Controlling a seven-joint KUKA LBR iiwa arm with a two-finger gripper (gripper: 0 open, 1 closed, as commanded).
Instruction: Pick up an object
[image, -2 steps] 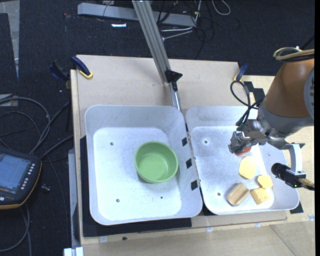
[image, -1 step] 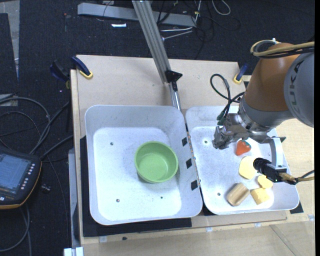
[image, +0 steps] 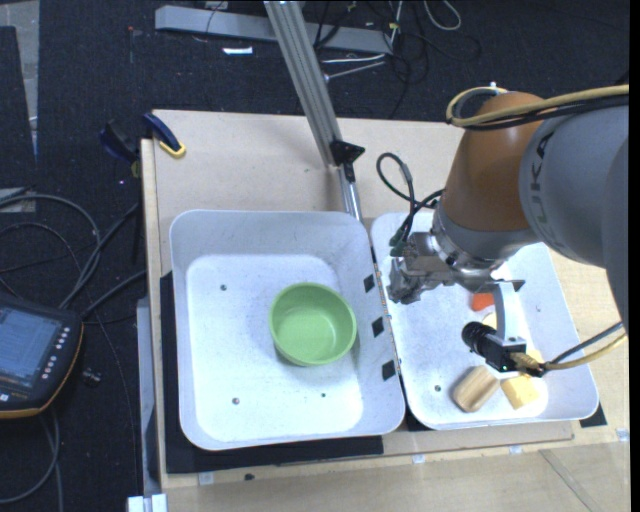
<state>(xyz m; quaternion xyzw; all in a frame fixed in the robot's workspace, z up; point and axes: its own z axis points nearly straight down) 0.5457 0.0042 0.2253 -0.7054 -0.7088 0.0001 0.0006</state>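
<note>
Seemingly the end effector hangs over the right bin at its left edge, grip unreadable.

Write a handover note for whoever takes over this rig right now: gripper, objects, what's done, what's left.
Gripper: above the left part of the right bin, beside the wall between the bins; nothing visibly held.
Left bin: one green bowl, upright.
Right bin: a tan wooden piece and a pale yellow block side by side at the near edge; an orange object partly hidden by the arm.
Done: no pick yet.
Left: grasp and lift one object.
</note>
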